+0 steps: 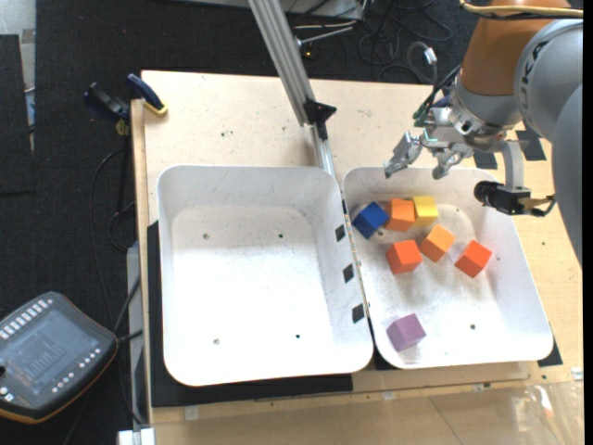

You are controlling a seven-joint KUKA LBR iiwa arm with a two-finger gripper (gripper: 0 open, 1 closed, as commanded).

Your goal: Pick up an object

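The pincer [424, 158] hung spread open and empty above the far rim of the right bin [519, 327], so the approach step was in hand. The cubes clustered in that bin's far half, the yellow cube [425, 208] and orange cube [401, 214] touching; next it needed to descend over one and close

Six cubes are crowding the right bin's [519, 313] upper half, the blue cube [370, 219] sitting against its left wall; the purple cube [406, 332] is standing alone lower down.
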